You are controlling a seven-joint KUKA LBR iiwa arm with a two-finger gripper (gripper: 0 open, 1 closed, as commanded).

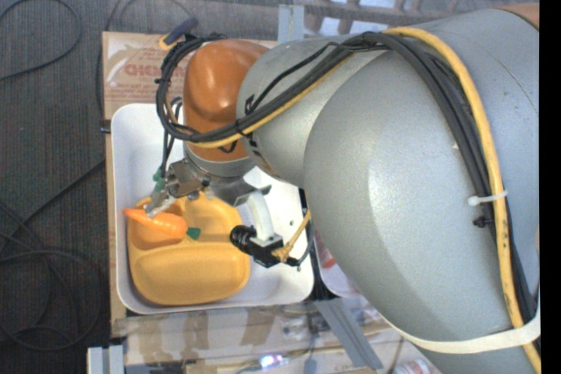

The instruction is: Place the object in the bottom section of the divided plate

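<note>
Down over the left white bin comes the big grey arm, its orange band sitting right above the wrist, black cables looping round it. In the bin lies the yellow divided plate, filling the lower half of it, with a ridge running across that splits an upper section from the wide bottom section. The toy carrot, orange with a green tip, lies across the plate's upper left part, along the ridge, its thin end poking out over the plate's left rim; it is not in the bottom section. The gripper hangs right over the carrot's left half, metal tip just above or touching it, too close to call. The jaws are tucked under the wrist and against the carrot, so I cannot tell whether they are spread or pressed together, nor whether they pinch anything. A black fitting on a white bracket juts out beside the plate's right edge. Cardboard lies under the bin on the worktop, grey carpet beyond with loose cables trailing.
</note>
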